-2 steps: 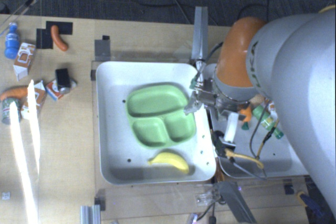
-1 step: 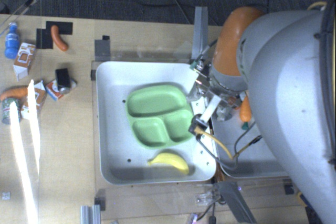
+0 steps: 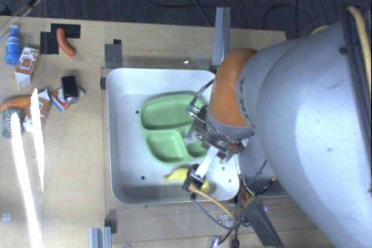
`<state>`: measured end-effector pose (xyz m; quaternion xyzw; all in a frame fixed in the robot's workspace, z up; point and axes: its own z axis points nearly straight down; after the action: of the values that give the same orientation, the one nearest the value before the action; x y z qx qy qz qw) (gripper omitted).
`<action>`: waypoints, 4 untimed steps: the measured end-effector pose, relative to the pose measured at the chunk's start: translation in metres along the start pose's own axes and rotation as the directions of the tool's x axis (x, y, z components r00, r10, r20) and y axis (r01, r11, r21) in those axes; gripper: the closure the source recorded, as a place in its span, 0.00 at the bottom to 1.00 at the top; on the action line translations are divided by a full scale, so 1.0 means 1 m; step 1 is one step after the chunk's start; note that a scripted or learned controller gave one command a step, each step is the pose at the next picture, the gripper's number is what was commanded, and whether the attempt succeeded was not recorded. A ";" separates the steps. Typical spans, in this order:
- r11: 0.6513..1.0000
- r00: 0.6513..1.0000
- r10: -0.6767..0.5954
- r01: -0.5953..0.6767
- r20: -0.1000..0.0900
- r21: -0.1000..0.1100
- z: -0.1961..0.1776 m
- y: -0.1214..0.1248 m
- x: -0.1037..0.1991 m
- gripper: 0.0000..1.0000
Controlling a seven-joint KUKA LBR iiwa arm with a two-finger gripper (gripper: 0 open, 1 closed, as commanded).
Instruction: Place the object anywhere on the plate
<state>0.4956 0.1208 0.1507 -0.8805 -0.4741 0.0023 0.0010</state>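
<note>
- Fingers of the gripper (image 3: 200, 135) hide under the arm (image 3: 302, 113); we cannot tell if they are open.
- We see the yellow banana (image 3: 179, 174) in the white bin (image 3: 122, 142), just beside the green plate (image 3: 163, 125).

Arm (image 3: 302, 125) overhangs right of green plate (image 3: 163, 114); its left lies open.

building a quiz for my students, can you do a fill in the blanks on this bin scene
The divided plate is ___ in colour.
The yellow object lies beside the plate, on the floor of the white ___.
The blue bottle sits on the bench, to the view's ___ of the plate.
Missing words: green, bin, left.
</note>
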 end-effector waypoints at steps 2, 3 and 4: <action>0.999 0.999 0.033 -0.033 -0.003 -0.004 -0.124 0.082 -0.038 0.00; 0.968 0.968 -0.250 0.250 -0.001 -0.004 -0.134 0.084 -0.099 0.00; 0.884 0.884 -0.467 0.467 -0.001 -0.003 -0.033 0.055 -0.098 0.00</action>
<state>0.4875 0.0083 0.1839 -0.7408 -0.6718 0.0006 0.0007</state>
